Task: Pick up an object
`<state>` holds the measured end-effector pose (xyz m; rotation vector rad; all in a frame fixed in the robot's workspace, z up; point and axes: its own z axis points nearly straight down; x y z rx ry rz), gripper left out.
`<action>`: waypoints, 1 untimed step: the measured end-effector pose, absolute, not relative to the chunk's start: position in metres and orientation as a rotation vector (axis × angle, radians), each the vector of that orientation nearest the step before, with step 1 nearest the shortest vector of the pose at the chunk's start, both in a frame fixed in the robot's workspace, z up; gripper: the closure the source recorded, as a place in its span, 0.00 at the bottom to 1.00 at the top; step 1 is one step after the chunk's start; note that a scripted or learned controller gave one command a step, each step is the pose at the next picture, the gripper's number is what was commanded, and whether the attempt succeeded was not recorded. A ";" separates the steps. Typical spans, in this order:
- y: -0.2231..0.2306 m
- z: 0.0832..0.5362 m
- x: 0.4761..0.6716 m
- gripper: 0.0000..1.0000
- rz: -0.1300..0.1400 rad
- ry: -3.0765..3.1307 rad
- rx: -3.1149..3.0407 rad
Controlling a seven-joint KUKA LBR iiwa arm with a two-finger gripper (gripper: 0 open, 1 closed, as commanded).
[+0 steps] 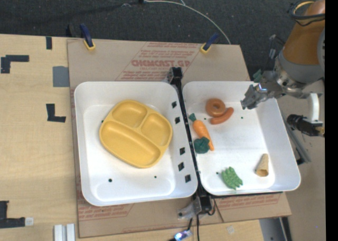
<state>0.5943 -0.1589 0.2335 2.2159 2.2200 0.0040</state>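
The right bin (274,129) holds several toy foods: a brown doughnut (215,106) with an orange sausage (223,116) against it, a carrot (201,129), a dark green piece (201,145), a leafy green piece (231,177) and a tan cone (262,165). My gripper (250,99) hangs above the right bin's far right part, to the right of the doughnut and apart from it. Nothing shows between its fingers.
A yellow divided plate (136,133) lies in the left bin (90,145). A black divider (182,124) runs between the bins. Two clamps (87,38) (208,42) pin the cardboard at the back. The arm's wrist and cables (303,92) hang over the right bin's right rim.
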 end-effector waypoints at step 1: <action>-0.158 0.262 0.595 1.00 0.001 2.222 2.218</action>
